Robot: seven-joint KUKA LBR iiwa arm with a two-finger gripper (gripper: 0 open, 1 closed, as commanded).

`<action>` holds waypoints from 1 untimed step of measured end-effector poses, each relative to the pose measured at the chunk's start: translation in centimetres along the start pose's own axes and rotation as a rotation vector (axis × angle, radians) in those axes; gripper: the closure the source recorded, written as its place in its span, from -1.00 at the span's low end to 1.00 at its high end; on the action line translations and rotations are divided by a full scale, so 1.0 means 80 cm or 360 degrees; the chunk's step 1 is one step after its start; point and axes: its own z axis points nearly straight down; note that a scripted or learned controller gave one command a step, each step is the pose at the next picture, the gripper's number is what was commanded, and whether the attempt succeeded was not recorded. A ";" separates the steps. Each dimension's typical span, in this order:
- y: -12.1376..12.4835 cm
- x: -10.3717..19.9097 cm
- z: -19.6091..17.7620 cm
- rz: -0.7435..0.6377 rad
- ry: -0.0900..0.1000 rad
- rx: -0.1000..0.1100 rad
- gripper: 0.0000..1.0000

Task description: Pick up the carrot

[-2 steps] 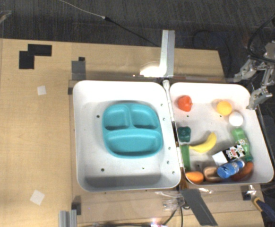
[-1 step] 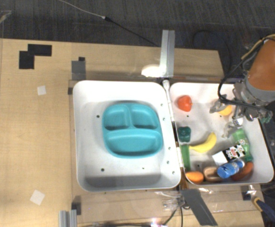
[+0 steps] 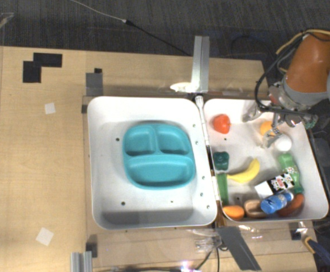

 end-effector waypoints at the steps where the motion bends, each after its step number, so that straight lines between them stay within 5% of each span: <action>1: -0.015 0.037 0.003 0.0231 0.0005 -0.0006 -1.00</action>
